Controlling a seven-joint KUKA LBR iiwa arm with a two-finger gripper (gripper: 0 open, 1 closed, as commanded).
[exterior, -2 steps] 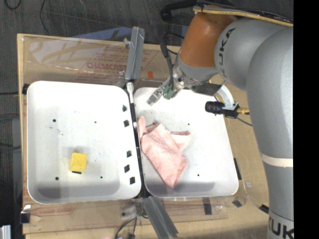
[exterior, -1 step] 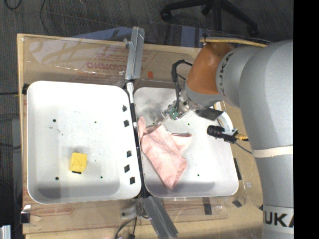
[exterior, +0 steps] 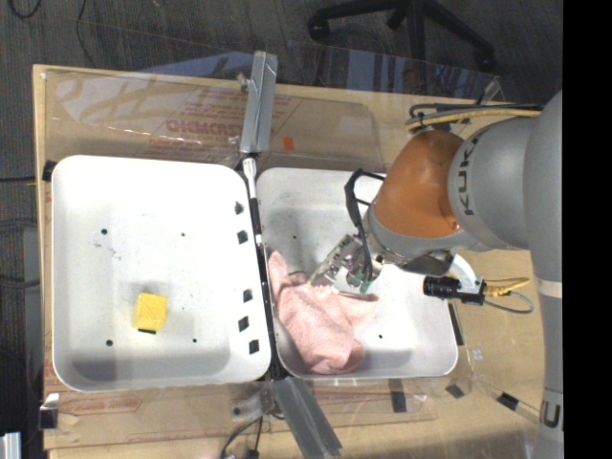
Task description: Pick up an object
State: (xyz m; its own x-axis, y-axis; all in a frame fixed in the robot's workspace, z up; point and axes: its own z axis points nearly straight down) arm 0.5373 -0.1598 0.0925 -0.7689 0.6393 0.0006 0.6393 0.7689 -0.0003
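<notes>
A crumpled pink cloth [exterior: 318, 321] lies in the right bin [exterior: 296, 194], against its left wall and near its front edge. My gripper [exterior: 346, 268] is low in that bin, right at the cloth's upper right edge. The grey arm with its orange band reaches in from the right and covers the bin's right part. A small yellow block [exterior: 150, 312] rests in the left bin [exterior: 143, 199], toward its front left.
A metal bar [exterior: 255, 103] runs along the divide between the two bins at the back. Cables and a black connector [exterior: 452, 290] hang by the arm at the right bin's right rim. An office chair base stands on the floor beyond the bench.
</notes>
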